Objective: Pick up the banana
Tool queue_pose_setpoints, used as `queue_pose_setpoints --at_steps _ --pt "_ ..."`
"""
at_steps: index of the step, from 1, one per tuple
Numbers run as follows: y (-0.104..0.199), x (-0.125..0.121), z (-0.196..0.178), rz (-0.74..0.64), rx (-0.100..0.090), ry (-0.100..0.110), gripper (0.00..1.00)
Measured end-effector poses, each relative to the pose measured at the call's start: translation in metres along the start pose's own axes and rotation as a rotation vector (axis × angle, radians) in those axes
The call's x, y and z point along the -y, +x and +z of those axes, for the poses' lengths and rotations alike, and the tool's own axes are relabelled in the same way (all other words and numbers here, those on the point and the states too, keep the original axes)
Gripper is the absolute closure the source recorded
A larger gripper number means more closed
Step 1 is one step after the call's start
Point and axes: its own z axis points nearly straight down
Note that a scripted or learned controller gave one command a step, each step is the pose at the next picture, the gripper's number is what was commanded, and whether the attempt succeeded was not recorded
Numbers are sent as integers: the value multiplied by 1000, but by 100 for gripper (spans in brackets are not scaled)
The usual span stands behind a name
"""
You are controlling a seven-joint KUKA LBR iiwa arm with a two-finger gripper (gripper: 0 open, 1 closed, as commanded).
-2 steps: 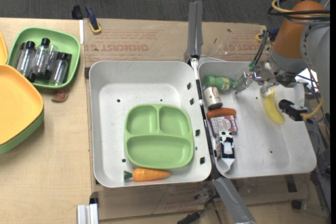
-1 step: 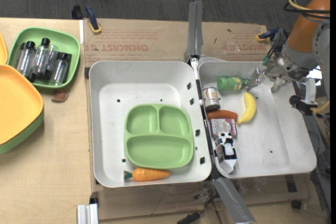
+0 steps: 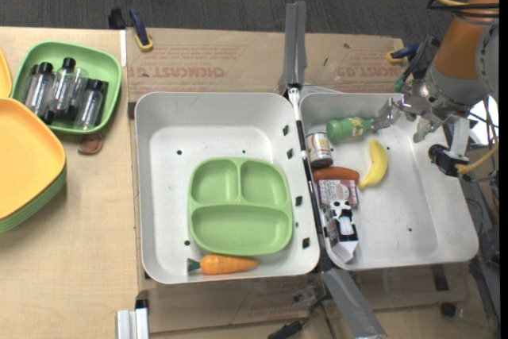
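Red print — "CHEMCUZT", upside down — repeats across the cardboard sheet [image 3: 238, 63] behind the bins.

My bench [image 3: 95, 250] carries two white bins [image 3: 159, 171], the nearer one just below my hand; well beyond them sit yellow plates [image 3: 28, 163] and a green tray [image 3: 67, 59].

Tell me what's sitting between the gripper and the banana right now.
Nothing: in the camera view only bare white floor of the right bin separates the gripper from the banana. The green bottle lies off to the side.
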Motion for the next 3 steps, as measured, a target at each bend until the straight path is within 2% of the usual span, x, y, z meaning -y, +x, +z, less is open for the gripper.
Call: queue_pose_setpoints --at_steps 1,2,3 --pt "-12 33 39 -205 0 0 0" --pt "-14 33 30 -202 0 0 100" --pt "44 -6 -61 89 1 0 100"
